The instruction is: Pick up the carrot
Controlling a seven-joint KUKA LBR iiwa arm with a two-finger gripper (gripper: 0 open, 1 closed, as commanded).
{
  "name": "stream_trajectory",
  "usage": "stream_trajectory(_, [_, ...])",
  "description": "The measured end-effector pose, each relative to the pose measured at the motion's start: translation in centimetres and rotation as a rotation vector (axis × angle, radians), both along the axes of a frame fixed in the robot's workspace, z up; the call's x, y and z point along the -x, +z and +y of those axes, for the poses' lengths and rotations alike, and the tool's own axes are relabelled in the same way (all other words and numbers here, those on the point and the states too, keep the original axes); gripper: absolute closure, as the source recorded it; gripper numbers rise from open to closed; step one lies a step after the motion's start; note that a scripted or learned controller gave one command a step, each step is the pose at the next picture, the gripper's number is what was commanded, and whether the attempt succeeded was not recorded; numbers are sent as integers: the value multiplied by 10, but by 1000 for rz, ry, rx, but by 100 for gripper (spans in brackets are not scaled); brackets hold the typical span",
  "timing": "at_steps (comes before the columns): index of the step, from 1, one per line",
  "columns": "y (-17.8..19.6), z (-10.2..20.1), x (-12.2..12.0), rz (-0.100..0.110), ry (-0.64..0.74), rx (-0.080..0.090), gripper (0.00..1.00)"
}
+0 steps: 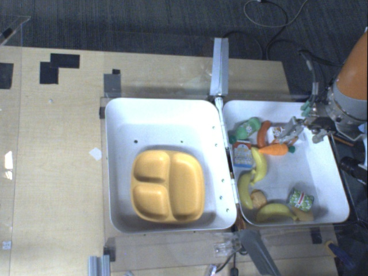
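Carrot lying flat at 12 o'clock in right bin, gripper directly above for descent; claw state cannot be told.

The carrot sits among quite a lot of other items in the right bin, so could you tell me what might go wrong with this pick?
1. The carrot lies against a sausage and a banana, so the end effector could catch a neighbour instead.
2. The end effector is over the carrot's right end, not its middle; a grasp there may let it swing or slip.
3. A pouch lies close by and could be nudged.
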State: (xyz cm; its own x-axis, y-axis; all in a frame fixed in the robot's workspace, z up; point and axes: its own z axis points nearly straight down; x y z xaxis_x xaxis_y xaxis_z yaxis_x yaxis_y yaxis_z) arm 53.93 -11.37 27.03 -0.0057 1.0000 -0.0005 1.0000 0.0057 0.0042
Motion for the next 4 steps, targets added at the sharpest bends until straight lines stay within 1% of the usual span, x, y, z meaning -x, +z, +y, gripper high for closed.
stream_trajectory(1, [-164, 1, -19, 2, -88, -1, 0])
stream_trajectory(2, [-181, -17, -57, -5, 93, 0, 0])
stream_trajectory(3, [-182, -89, -102, -4, -54, -1, 0])
stream_trajectory(4, [-184, -85, -119, 46, -58, 5, 0])
